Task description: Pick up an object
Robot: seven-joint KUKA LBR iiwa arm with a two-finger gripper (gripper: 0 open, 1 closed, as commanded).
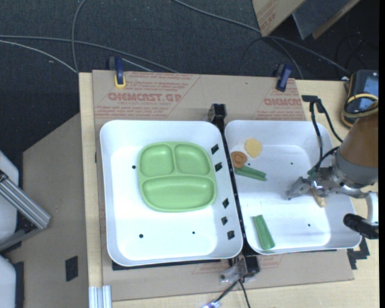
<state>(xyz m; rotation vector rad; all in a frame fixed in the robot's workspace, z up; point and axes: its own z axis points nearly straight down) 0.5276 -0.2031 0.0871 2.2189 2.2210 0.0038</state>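
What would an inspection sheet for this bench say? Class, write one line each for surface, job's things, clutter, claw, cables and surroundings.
Surface: brown board bench bearing left white bin and right white bin, side by side.
Job's things: in the right bin, yellow round piece, orange-brown round piece, dark green flat stick, light green block.
Clutter: pale green divided plastic plate in the left bin.
Claw: claw low over the right bin's floor; nothing seen between its fingers.
Cables: grey cables on the dark floor behind the bench.
Surroundings: blue clamps on the far edge; cardboard box.
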